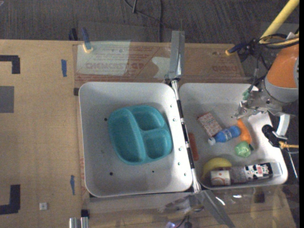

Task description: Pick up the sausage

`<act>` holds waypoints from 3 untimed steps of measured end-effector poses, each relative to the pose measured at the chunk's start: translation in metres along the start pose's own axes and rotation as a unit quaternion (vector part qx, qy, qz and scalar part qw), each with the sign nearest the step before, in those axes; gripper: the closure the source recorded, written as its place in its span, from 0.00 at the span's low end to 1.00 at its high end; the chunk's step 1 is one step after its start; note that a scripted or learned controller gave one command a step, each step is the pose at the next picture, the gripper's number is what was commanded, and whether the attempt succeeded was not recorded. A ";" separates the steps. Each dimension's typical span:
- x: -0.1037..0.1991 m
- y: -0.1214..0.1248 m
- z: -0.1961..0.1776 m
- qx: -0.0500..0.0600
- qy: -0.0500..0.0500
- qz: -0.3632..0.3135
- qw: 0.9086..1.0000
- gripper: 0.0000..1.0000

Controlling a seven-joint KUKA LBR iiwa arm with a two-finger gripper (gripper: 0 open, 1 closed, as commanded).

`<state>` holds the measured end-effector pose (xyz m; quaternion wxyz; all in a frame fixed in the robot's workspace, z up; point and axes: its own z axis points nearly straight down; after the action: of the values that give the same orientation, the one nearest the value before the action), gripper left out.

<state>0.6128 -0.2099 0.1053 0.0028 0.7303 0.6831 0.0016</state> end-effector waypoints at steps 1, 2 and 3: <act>0.098 0.014 0.016 -0.001 0.001 -0.018 1.000 1.00; 0.156 0.045 -0.081 0.000 0.000 -0.147 0.989 1.00; 0.129 0.048 -0.326 0.002 0.000 0.015 1.000 1.00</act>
<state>0.6671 -0.0839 0.4314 0.0017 0.7408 0.6717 0.0005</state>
